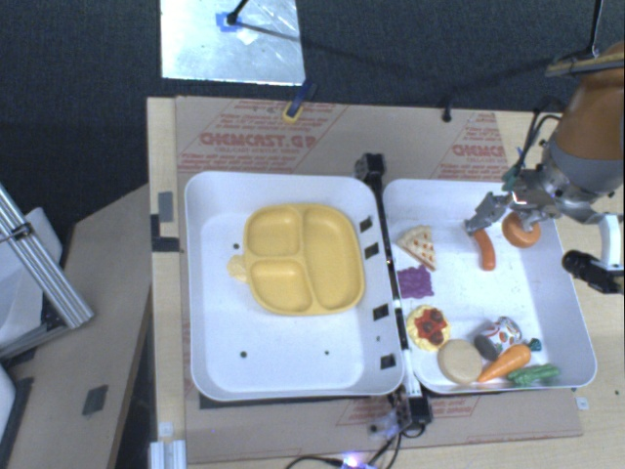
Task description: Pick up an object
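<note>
Nearest the lens, along the right bin's (583,345) front edge, a toy carrot (505,362) lies slanted with green tops (534,373) at its right end. Touching its left end is a pale round biscuit-like piece (459,362), and just behind it sits a small red, white and grey object (499,336). A round red-and-yellow toy food (429,326) lies near the bin's left wall, with a purple leafy piece (415,282) behind it and a wedge-shaped slice (418,246) farther back.

Reaching in from the right, the grey arm (586,164) with its orange band (596,120) hangs over the right bin's far right part. The jaws (500,209) point left and down; a grey finger (482,212) shows, but whether they are released or clenched I cannot tell. An orange ring-shaped toy (521,233) sits just under the wrist, partly covered by it. A red-orange sausage (486,250) lies just below the finger, upright in the view, apart from the slice to its left.

Over in the left bin (205,291) rests a yellow divided plate (298,258) with three compartments. Both bins sit on printed cardboard (264,135) on the counter (107,262).
</note>
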Controlling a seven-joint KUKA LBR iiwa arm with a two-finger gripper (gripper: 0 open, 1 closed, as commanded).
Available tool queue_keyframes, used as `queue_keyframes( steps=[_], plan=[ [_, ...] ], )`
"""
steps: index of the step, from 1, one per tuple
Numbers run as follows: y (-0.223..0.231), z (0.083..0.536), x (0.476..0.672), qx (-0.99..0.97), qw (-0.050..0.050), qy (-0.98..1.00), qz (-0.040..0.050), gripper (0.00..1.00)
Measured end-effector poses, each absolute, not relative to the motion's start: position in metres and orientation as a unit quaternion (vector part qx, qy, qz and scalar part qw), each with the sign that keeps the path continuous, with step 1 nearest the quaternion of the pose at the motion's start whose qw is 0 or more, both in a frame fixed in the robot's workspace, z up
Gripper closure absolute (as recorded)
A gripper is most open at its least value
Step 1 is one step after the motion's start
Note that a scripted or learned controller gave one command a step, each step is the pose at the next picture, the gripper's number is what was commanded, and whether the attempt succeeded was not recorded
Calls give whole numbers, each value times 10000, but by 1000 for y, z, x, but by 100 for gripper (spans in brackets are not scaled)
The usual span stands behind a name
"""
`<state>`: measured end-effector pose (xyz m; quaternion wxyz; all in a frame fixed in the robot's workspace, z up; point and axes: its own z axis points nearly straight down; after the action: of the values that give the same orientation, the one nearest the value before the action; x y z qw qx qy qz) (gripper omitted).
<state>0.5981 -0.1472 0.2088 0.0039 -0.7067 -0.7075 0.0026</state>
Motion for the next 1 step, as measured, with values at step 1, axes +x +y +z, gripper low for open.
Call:
queue_keyframes(
  steps=[1],
  plan=[
    [-147, 214, 601, -7060, -4, -7082, -4, 0]
  ],
)
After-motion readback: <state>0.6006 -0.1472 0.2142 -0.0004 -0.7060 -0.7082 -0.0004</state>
